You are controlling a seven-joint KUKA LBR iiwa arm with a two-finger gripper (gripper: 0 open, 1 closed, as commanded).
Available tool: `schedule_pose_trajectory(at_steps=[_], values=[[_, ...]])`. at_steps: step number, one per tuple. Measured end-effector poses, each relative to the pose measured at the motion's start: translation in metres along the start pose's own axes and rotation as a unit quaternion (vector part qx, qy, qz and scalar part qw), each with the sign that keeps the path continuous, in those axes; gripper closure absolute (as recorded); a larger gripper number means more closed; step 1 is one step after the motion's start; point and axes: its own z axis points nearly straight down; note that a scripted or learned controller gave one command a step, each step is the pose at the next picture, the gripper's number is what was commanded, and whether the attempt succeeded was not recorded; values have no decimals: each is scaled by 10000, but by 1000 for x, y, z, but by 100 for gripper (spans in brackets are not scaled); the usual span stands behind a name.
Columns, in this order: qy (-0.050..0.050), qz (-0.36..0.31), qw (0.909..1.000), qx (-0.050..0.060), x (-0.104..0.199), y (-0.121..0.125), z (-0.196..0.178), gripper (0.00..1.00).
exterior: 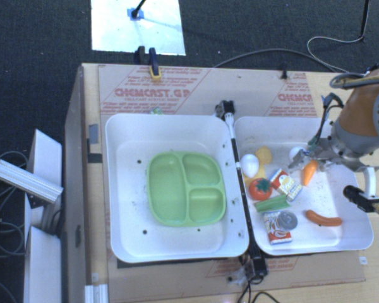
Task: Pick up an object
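Observation:
The right bin (354,237) holds several small items. An orange carrot (309,173) lies at its upper right. My gripper (307,160) hangs just above the carrot's top end, reaching in from the right under the grey arm with its orange band (364,109). Whether it touches the carrot is unclear. To the left lie a white egg (249,165), a yellow piece (263,155), a red tomato (259,189), a small red-and-white box (284,183), a green cucumber (273,203) and a printed packet (279,225). A sausage (323,218) lies near the front right.
The left bin (126,169) holds a green divided plate (186,189). A ridge (237,175) separates the two bins. A black-and-white arm part (361,196) overhangs the right bin's right rim. A cable (265,54) runs across the bench behind the bins.

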Motion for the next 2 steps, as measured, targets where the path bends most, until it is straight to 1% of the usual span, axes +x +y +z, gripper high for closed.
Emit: schedule_pose_trajectory(at_steps=[1, 2], values=[[5, -6, 10000, -12, 56, 58, 0, 0], [-7, -19, 10000, -25, 54, 59, -11, 100]])
